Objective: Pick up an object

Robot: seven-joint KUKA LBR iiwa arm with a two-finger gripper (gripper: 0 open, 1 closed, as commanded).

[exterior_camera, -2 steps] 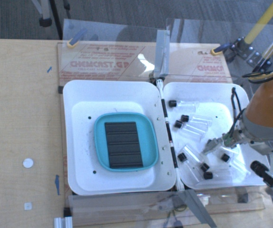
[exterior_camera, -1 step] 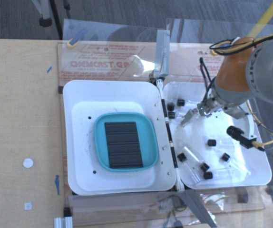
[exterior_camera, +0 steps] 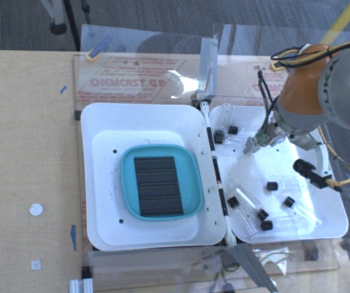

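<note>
My gripper point(exterior_camera: 252, 145) hangs over the upper middle of the right bin point(exterior_camera: 339, 221), pointing down and to the left, and I see nothing between its tips. Several clear tubes with black caps lie in this bin. One tube point(exterior_camera: 226, 116) is at the far left corner, with black caps point(exterior_camera: 233, 129) just left of the gripper. Another tube point(exterior_camera: 247, 199) lies in the near half, with more caps point(exterior_camera: 272, 186) around it. The left bin point(exterior_camera: 96, 163) holds a teal tray point(exterior_camera: 129, 191) with a dark ribbed insert point(exterior_camera: 157, 185).
The two bins meet at a raised rim point(exterior_camera: 214, 163). A clear plastic sheet with red lettering point(exterior_camera: 132, 78) lies behind the bins. A small white disc point(exterior_camera: 36, 210) sits on the wooden bench at the left.
</note>
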